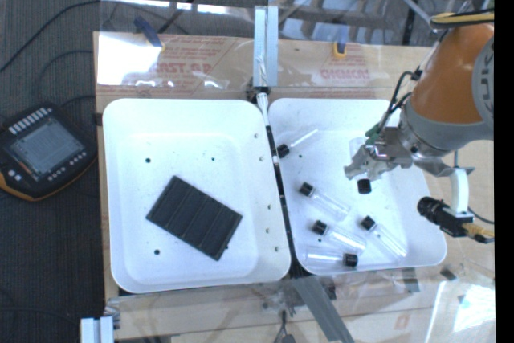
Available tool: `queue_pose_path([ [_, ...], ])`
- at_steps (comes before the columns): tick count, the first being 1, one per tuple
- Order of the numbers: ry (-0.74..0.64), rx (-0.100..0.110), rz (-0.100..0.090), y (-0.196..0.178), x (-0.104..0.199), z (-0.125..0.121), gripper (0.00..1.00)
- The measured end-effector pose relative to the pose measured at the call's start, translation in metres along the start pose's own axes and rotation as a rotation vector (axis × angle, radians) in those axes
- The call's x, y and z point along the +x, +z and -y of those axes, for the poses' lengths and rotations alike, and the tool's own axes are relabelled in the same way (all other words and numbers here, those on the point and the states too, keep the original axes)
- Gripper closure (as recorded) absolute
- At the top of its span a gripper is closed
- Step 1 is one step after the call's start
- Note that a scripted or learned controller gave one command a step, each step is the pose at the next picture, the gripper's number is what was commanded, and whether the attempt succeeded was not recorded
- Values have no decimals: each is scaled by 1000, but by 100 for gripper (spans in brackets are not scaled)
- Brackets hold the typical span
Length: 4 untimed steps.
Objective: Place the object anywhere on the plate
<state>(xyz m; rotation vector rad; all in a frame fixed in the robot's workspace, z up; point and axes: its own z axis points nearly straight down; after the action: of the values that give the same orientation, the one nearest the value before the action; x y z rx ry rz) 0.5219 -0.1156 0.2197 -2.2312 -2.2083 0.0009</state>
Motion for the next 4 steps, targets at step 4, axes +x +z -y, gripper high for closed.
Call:
queue_pose_path([
  [4, -371, 0, 5, 19, 333, -134, 100],
])
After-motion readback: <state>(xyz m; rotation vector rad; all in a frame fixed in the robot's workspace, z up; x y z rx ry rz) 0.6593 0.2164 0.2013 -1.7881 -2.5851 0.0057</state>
